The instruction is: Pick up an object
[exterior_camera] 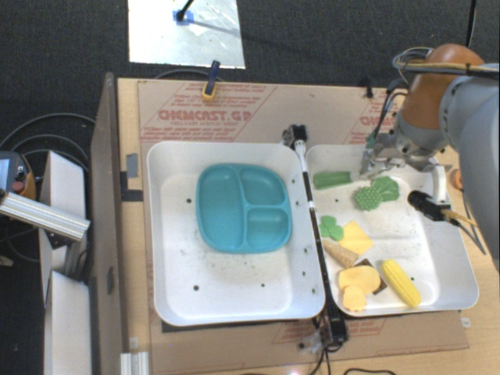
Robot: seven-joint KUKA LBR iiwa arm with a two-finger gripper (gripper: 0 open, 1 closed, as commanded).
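Leftmost, the left shallow white plastic bin (176,287) holds a teal plastic divided plate (243,208) with three compartments, lying flat near the bin's middle. Between the two bins runs a dark divider strip (309,209) from a small black-and-white fitting at the top down to the front edge. Just right of it, the right shallow white plastic bin (449,268) carries the toy food: a flat green bar-shaped piece (332,180) near the upper left, a knobbly green broccoli-like piece (376,194) to its right, a small green leafy piece (331,228) lower down touching a yellow cheese-like wedge (356,238), a tan cone-shaped piece (339,252) just below those, orange-yellow rounded slices (357,283) near the front, and a yellow corn cob (400,281) beside them. Above the broccoli-like piece hangs the metal two-finger gripper (378,165), its tips low over the bin's upper part, just above that green piece; whether the jaws are spread or pressed together I cannot tell. Nothing is visibly pinched between them. Rightmost stands the grey arm with the orange band (437,84)
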